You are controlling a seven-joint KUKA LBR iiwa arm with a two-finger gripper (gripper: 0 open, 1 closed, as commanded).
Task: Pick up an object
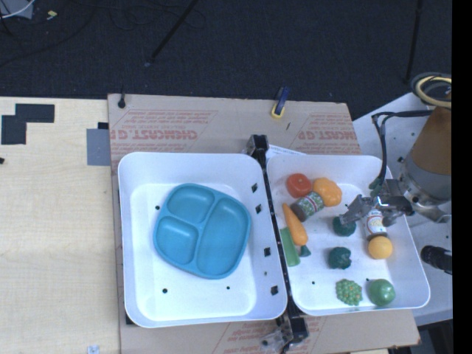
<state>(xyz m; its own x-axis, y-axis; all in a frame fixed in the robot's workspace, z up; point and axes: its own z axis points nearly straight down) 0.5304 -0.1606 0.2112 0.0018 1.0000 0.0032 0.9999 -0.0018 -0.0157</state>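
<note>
Lying at the near edge of the right bin [413, 301], a bumpy yellow-green fruit [349, 292] and a green apple [381, 292] are sitting below the claw [369, 211]. Whether the claw is open or closed I cannot tell. It is hovering low in this bin, with a small bottle [376, 223] just beside it, an orange ball [380, 248] just below, and a dark green piece [344, 226] just to its left. Well to the left, a blue divided plate [201, 229] is resting in the left bin [133, 271].
</note>
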